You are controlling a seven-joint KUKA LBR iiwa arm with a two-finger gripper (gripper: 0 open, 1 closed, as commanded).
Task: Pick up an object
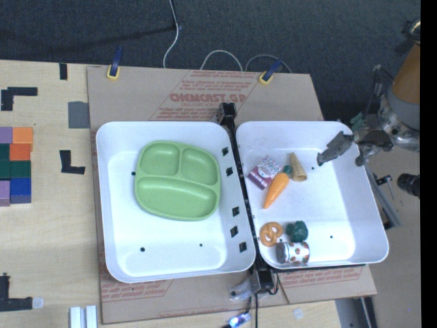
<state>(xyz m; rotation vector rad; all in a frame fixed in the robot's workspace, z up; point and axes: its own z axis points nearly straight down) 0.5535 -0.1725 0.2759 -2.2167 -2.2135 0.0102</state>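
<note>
Arm hanging over the right bin's upper right edge, fingers spread and pinching nothing.

Nearest the camera, at the right bin's (355, 248) six o'clock, a small printed can (295, 253) is lying beside a dark green toy (297, 231) and a pretzel (270, 234). Toward the bin's centre, an orange carrot (275, 188) is lying tilted, touching a pink packet (263, 171) at its ten o'clock and an ice-cream cone (296, 167) at its two o'clock. In the left bin (113, 203), a green divided plate (178, 181) is sitting. Farther back, at the right bin's two o'clock, the gripper (348, 150) is hovering with one finger over the bin and one past its rim, apart from every object.
</note>
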